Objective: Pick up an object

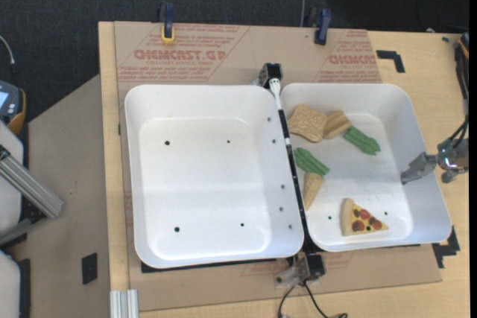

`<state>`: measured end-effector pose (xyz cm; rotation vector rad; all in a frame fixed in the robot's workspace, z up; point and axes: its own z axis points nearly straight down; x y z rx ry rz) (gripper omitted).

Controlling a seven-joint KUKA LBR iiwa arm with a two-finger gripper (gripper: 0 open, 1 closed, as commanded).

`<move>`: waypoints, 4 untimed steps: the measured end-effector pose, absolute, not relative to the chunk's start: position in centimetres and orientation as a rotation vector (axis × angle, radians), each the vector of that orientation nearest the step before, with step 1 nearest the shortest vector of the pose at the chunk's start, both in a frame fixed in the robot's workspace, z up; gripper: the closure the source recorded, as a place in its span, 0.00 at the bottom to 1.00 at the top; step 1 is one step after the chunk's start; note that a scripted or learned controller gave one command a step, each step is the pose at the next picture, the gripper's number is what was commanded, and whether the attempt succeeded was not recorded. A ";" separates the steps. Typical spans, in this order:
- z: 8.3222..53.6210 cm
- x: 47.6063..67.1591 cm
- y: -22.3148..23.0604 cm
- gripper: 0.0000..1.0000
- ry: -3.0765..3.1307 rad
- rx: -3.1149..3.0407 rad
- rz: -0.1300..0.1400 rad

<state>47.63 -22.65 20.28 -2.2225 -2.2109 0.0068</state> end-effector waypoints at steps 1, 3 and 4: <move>36.8 59.1 -22.3 0.00 -2.246 -2.229 -0.014; 49.6 66.8 -22.4 0.00 -2.231 -2.226 -0.004; 53.7 66.8 -22.4 0.00 -2.229 -2.225 -0.002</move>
